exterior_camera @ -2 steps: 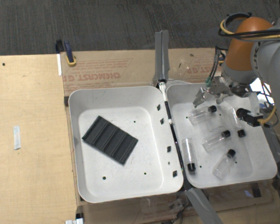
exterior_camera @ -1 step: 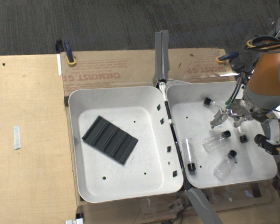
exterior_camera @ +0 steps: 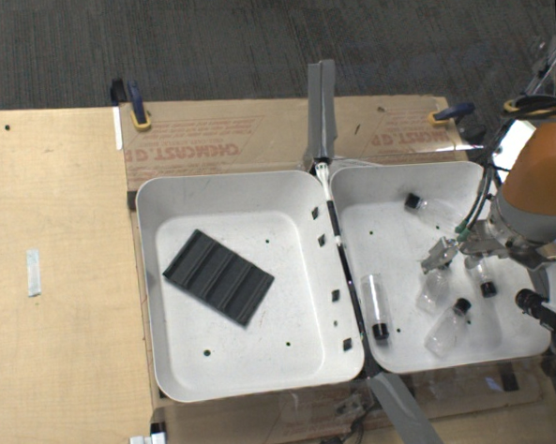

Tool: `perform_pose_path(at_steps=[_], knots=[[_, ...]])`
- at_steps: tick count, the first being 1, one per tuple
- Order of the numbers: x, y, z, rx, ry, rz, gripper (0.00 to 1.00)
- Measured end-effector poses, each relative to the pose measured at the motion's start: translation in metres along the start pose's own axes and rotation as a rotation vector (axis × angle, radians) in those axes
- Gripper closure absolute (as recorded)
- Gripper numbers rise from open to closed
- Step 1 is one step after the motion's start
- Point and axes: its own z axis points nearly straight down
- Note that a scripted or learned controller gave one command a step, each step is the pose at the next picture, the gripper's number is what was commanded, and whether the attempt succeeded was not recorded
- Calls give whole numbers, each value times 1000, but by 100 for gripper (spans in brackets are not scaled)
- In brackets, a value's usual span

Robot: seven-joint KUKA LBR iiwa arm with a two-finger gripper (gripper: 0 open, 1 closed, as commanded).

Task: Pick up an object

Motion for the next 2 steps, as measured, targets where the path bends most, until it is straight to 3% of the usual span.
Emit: perform_pose_path(at_steps=[1,2], knots=[[-10,-4,-7,5,-18,11,100],[62,-17,-78,15,-31,20,100]])
